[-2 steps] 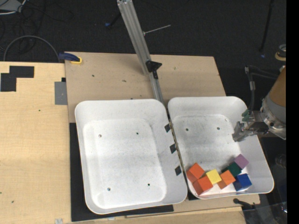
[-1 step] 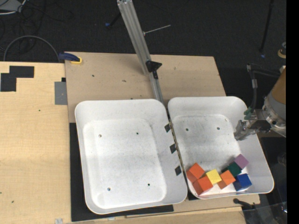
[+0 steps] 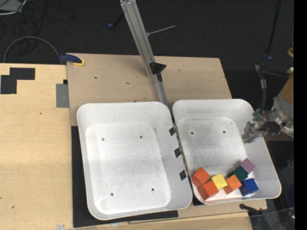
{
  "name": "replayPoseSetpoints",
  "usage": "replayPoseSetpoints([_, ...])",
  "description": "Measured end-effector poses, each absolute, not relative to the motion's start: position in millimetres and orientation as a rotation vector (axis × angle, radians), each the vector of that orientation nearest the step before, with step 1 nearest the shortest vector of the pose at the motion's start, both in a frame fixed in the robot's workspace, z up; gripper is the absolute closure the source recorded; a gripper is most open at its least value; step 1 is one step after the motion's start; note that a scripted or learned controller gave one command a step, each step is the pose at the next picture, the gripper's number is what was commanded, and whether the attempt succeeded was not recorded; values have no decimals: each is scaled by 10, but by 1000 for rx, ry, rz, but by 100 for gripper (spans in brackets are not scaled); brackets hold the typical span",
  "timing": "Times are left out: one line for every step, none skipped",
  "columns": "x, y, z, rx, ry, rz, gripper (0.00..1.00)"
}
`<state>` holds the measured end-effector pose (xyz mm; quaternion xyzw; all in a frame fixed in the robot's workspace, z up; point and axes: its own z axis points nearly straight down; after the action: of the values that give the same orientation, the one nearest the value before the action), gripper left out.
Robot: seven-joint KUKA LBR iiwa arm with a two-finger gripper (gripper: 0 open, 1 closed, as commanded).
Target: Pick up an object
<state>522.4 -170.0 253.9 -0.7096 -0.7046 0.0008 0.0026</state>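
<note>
**Blocks piled in the right bin, gripper at its far edge**

Plywood bench (image 3: 192, 78) under dark surroundings carries two shallow white bins side by side, and we see a slanted aluminium rail (image 3: 140, 35) running down toward the seam between them. Our left bin (image 3: 91, 123) shows a bare white floor. Our right bin (image 3: 230, 107) holds a cluster of coloured blocks in its near corner: two orange blocks (image 3: 205, 182), touching each other, a yellow block (image 3: 219, 181) just beside them, another orange block (image 3: 234, 182), a green block (image 3: 241, 173), a purple block (image 3: 247, 165) and a blue block (image 3: 249, 186) (all packed closely together). We find the gripper (image 3: 251, 131) over the right bin's right rim, well apart from the blocks; whether its fingers are apart or together we cannot tell
</note>
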Motion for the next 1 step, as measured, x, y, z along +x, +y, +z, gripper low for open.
replayPoseSetpoints([5225,-1708,2630,-2222,-2213,3,100])
